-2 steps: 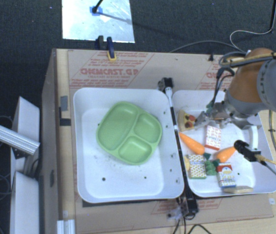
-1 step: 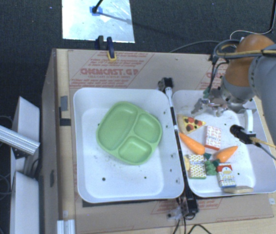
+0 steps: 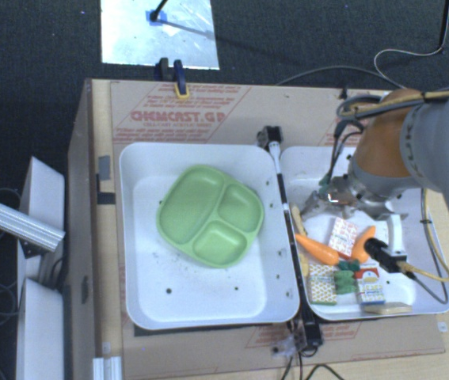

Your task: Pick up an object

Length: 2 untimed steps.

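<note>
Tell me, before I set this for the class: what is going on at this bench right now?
A grey robot arm with an orange band reaches in from the right over the right-hand white bin. That bin holds a jumble of small things, among them an orange carrot-shaped toy and a few small printed cards. The arm's wrist hangs low above this pile, but nothing can be seen held. The left bin holds a green divided plate, lying untouched.

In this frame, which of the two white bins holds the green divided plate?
The left bin holds the green plate, which is its sole content. The right bin holds a clutter of small items, an orange carrot among them, under the arm.
</note>
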Tool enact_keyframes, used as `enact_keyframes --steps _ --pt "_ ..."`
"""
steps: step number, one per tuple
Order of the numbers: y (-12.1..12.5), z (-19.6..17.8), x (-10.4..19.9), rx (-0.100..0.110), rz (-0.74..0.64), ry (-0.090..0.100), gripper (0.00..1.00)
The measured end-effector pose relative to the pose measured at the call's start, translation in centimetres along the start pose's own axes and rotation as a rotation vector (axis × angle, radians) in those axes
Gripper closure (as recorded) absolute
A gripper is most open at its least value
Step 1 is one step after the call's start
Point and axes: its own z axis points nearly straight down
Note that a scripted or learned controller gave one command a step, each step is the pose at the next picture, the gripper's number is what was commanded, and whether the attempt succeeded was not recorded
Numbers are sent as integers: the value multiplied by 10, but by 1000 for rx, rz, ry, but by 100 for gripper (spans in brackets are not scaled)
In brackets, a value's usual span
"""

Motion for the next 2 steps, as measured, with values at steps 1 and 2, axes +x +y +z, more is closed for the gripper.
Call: enact_keyframes --steps 1,2 --pt "78 -1 -25 -2 -3 -1 0" --pt "53 -1 -116 -2 1 -3 0"
